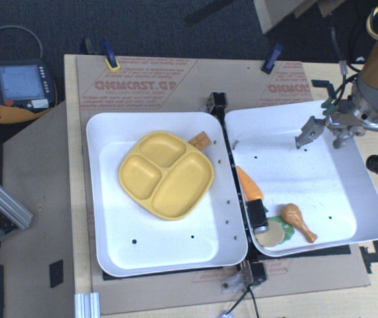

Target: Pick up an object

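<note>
In the left bin (pixel 109 244) I see a yellow three-compartment plate (pixel 166 174) lying flat, right side up, toward the far right part of the floor, with a small brown wooden block (pixel 200 140) just at its far right edge, near the bin's far right corner. In the right bin (pixel 348 184) everything sits along the left wall and near edge: an orange carrot (pixel 249 183) lies lengthwise against the left wall, and a black block (pixel 256 214) sits just nearer than it. A pale green round piece (pixel 273 234) rests in the near left corner, and I see a tan toy drumstick (pixel 298 220) angled beside it, bulb end toward the far left.
</note>
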{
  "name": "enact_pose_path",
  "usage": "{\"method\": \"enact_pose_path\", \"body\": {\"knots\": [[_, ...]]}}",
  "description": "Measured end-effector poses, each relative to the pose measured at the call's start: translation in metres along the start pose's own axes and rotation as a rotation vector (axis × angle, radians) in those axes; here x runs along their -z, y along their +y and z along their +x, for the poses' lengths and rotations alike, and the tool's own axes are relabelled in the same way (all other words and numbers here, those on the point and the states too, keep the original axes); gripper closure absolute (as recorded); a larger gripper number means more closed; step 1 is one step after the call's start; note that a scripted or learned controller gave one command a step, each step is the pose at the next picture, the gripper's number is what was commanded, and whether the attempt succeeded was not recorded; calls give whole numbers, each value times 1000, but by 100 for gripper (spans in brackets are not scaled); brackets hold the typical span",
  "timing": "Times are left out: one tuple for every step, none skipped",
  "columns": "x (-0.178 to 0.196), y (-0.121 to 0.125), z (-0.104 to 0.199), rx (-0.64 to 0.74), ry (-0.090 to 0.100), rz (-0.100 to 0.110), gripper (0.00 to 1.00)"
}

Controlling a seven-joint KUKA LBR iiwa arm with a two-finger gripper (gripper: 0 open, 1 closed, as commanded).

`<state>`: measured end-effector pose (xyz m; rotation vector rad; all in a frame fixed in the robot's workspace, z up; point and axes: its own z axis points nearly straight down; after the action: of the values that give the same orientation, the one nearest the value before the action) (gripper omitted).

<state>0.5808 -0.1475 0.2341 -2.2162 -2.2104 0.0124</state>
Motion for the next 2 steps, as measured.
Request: {"method": "enact_pose_path", "body": {"knots": [[7,2,0,3,-2,-13,0],[-49,4,9,2,-2,-12,0]]}}
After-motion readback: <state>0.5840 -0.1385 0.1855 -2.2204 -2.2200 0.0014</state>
